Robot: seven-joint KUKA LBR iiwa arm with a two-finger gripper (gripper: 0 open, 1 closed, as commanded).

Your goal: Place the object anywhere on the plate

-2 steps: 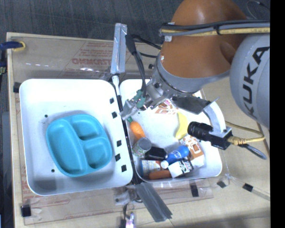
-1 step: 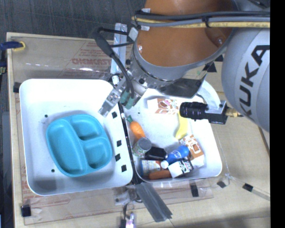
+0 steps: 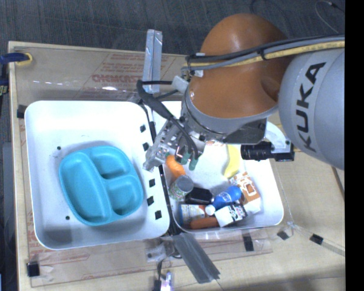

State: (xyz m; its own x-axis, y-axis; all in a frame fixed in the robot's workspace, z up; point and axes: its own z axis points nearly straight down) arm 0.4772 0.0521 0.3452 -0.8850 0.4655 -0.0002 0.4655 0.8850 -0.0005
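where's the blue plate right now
The blue plate lies in the left white bin in the camera view, across the divider from the cluttered right bin and left of the tool.

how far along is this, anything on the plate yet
Nothing looks delivered: the blue plate in the left bin carries no object. In hand: the pincer is low over the divider between the bins, at the left edge of the right bin's clutter, near an orange item. Whether it grips anything is unclear. Left: secure an object, carry it left, set it on the plate.
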